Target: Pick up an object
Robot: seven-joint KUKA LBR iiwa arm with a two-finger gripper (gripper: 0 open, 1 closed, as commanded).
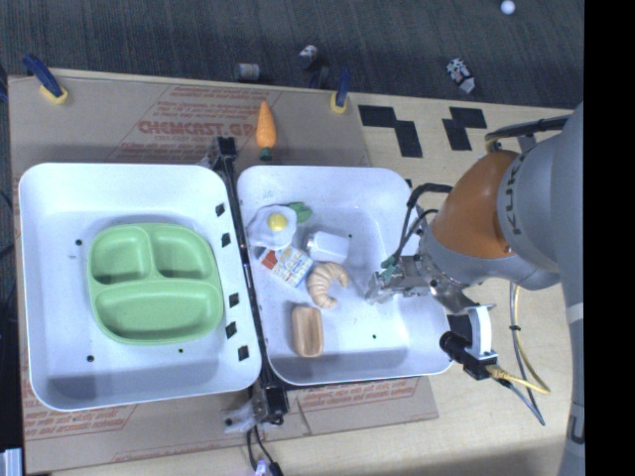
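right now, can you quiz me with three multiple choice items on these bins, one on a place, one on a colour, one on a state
1. Where does the croissant lie?
A. in the right bin
B. in the left bin
C. on the cardboard behind the bins

2. What colour is the divided tray in the left bin?
A. orange
B. green
C. blue

3. How does the pincer stand to the croissant?
A. it holds the croissant aloft
B. it is low in the right bin, beside the croissant and apart from it
C. it hovers over the left bin

Answers: 1 A, the croissant rests on the right bin's floor near the middle. 2 B, the three-part tray is pale green. 3 B, a strip of bare white floor shows between the pincer tip and the croissant.
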